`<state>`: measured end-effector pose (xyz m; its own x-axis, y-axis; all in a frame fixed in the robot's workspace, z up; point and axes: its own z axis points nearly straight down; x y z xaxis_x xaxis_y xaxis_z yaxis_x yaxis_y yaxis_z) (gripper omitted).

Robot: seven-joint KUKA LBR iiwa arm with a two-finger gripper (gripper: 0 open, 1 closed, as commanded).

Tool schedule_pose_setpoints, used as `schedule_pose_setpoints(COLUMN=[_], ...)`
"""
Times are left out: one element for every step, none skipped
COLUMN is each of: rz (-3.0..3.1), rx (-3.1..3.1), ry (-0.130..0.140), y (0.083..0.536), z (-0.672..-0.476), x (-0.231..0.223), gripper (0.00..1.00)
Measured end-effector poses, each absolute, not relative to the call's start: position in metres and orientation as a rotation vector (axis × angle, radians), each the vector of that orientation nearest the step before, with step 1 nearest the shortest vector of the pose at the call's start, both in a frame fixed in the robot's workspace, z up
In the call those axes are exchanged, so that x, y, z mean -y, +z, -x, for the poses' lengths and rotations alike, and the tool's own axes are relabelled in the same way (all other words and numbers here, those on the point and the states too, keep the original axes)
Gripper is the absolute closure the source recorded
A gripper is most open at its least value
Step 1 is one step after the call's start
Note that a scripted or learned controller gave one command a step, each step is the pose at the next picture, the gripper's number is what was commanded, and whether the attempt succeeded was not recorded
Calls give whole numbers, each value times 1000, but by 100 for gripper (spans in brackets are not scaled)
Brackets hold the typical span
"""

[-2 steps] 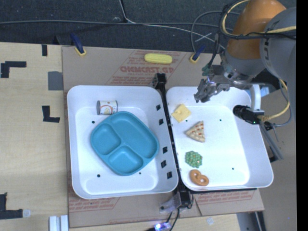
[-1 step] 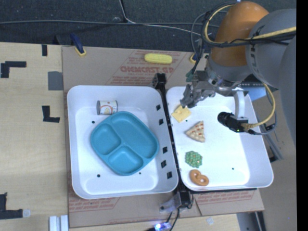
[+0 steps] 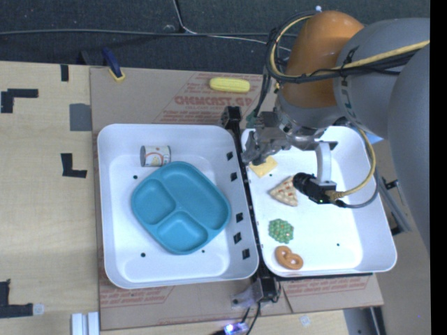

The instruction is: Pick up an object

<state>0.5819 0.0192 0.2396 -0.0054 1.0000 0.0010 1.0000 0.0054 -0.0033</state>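
- Step in hand, by my judgement: the reach. The gripper [image 3: 260, 147] hangs low over the far left corner of the right bin [image 3: 363, 257], just above a yellow cheese wedge [image 3: 263, 167]; nothing shows between the fingers, and whether they stand wide or narrow I cannot tell.
- Next: a straight drop onto the wedge, then a close.
- The bin wall lies just beside the wedge, so room is tight there; toward the pizza slice [image 3: 284, 191] it is more open.
- The left bin [image 3: 112, 187] holds a blue tray [image 3: 180, 206] and a small can [image 3: 155, 155].

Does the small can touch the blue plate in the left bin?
Apart. The camera view shows a strip of white bin floor between the can and the blue plate.
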Motion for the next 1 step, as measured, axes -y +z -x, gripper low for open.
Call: schedule_pose_setpoints(rz=[2214], rx=[2225], ry=[4], y=[224], z=[-568], x=[-70], gripper=[100])
